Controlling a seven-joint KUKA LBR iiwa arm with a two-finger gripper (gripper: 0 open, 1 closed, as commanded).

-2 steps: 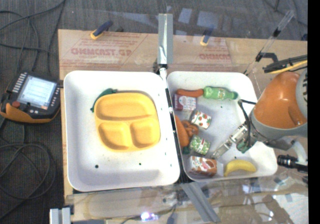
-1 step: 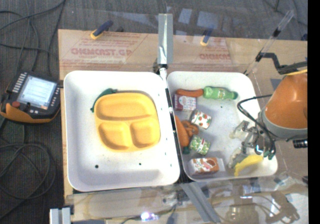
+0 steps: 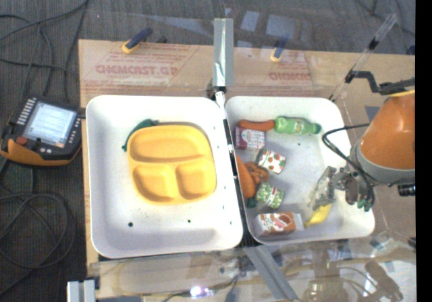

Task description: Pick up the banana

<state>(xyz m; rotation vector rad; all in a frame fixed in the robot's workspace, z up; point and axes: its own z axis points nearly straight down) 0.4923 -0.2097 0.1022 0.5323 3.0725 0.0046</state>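
Nearest the camera: small red-and-white carton [image 3: 277, 223] at the front of the right bin [image 3: 351, 230]. Banana [image 3: 319, 213] lies just right of that carton, near the bin's front right corner. Gripper [image 3: 331, 189] hangs just above the banana, close to or touching its upper end; can't tell what state it's in. Behind the carton: two small cans [image 3: 269, 195], carrots [image 3: 248, 175], green bottle [image 3: 295, 125] at the back. Left bin [image 3: 108, 226] holds a yellow tray [image 3: 173, 162].
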